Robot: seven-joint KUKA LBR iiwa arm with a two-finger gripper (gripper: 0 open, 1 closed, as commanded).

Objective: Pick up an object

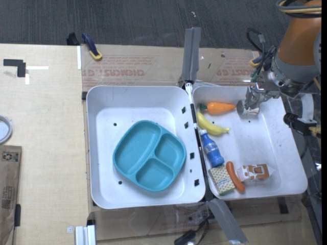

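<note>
My gripper hangs over the far part of the right bin, just right of an orange carrot; nothing shows in its grasp. A yellow banana lies in front of the carrot. Nearer the front, a blue bottle lies along the bin's left wall. A red sausage, a small patterned box and a small white and brown carton sit at the bin's front.
The left bin holds a blue divided plate. A grey post stands behind the seam between the bins. Cables and the orange-banded arm occupy the far right.
</note>
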